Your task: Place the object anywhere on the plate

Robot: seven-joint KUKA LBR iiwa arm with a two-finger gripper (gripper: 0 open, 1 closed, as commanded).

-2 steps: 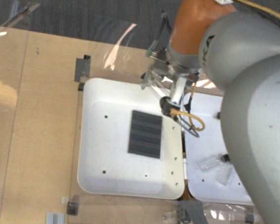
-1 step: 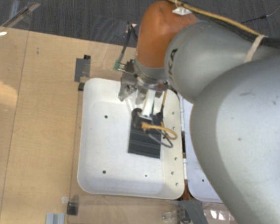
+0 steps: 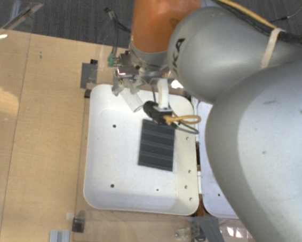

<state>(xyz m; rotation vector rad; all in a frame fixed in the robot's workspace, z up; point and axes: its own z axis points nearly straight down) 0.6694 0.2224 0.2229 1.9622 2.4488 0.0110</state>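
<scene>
A dark grey ribbed rectangular slab [image 3: 157, 145] lies flat in the left white bin [image 3: 108, 167], right of the bin's middle. My gripper [image 3: 126, 91] hangs over the bin's far edge, up and to the left of the slab and apart from it. I see nothing held in it. The grey arm with its orange band comes in from the right and hides the area behind it.
The bulky arm covers most of the right bin [image 3: 212, 202]; just a strip of its left side shows. Bare wooden bench [image 3: 32, 132] lies left of the bins. Small dark fixtures sit at the left bin's far-left corner [image 3: 89, 73] and near-left corner [image 3: 78, 224].
</scene>
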